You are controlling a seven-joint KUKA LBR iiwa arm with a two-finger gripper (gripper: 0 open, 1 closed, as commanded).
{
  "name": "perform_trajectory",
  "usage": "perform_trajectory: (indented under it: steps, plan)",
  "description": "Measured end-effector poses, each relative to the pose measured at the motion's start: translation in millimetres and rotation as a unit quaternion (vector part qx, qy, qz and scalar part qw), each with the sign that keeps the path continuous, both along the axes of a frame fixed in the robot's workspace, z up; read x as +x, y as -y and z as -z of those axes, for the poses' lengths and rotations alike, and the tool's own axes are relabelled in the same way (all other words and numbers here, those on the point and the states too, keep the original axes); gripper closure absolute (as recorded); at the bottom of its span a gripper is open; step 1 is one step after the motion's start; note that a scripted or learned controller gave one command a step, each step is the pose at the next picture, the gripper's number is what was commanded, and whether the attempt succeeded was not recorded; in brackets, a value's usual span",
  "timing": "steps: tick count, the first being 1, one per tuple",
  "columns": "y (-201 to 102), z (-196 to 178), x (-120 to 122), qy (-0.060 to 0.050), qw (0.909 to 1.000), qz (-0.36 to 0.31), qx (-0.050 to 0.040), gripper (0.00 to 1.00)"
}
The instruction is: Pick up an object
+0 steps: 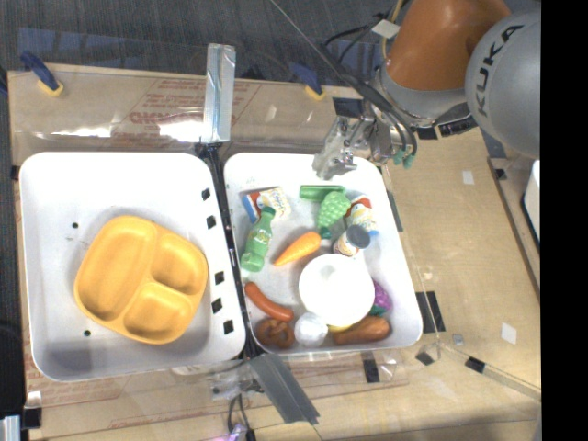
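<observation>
My gripper (336,161) hangs over the back edge of the right bin (401,251), with nothing visible between its fingers. Below it lie toy foods: a green bottle (258,240), an orange carrot (298,248), a green corn-like piece (332,211), a small carton (266,200), a small bottle with a dark cap (352,237), a white round lid or plate (336,289), a red sausage (268,301) and a brown piece (363,330). The left bin (46,209) holds a yellow divided tray (141,278).
The grey arm with its orange band (441,35) comes in from the upper right above the bench. A metal strip (220,95) stands at the back between the two bins. Cables run across the dark floor behind the bench.
</observation>
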State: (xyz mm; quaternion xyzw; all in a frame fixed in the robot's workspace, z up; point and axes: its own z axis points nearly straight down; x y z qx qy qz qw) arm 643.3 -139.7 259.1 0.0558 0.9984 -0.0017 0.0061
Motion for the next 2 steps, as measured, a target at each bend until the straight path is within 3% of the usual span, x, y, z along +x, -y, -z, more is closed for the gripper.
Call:
perform_trajectory:
  steps: [1, 2]
  plan:
    - [49.7, 133.6, -9.3, -0.009, 0.9940, -0.109, 0.0026, 1.00]
    - [23.2, -3.5, 16.1, 0.000, 0.9999, -0.011, 0.0003, 1.00]
